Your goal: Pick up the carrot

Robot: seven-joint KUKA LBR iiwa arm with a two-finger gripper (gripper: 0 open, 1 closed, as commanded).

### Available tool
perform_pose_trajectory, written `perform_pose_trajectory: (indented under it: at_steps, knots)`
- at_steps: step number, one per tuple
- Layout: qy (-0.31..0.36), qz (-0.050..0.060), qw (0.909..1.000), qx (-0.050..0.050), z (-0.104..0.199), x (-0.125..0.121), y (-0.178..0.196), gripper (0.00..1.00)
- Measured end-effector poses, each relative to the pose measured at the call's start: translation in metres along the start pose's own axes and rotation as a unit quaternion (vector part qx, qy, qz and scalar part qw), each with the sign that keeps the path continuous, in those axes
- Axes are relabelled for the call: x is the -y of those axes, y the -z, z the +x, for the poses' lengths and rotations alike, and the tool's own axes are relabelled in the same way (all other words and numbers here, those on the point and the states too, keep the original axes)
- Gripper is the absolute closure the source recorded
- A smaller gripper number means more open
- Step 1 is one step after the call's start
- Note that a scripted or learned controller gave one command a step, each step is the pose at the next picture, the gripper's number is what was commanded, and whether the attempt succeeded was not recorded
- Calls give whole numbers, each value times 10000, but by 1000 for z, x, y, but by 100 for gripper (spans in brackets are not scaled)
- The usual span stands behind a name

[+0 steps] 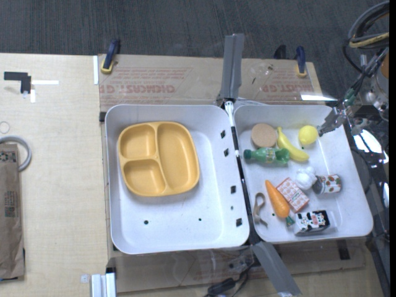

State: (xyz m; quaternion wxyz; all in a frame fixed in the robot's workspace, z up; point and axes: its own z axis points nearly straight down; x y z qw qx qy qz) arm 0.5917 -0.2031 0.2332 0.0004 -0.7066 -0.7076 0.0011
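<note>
Two white bins are sitting side by side on the worktop [49, 135]. In the right bin [356, 184], near its front, I am seeing the carrot [277, 198] lying free, tip pointing away, touching a small red box [292, 193]; a black-and-white carton [311, 222] is lying just in front. Farther back a green bottle [267, 156], a banana [289, 146] and a lemon [308, 135] are resting. The gripper [328, 126] is hanging near the lemon; I cannot tell its state. The left bin [124, 228] is carrying a yellow divided plate [159, 158].
</note>
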Motion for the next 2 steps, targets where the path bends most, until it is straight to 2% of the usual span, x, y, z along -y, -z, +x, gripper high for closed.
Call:
perform_pose_trajectory:
  at_steps: [1,2]
  knots:
    - [-145,8,9999,-2,77,49,-58,0]
    - [19,6,10000,-3,133,83,-42,0]
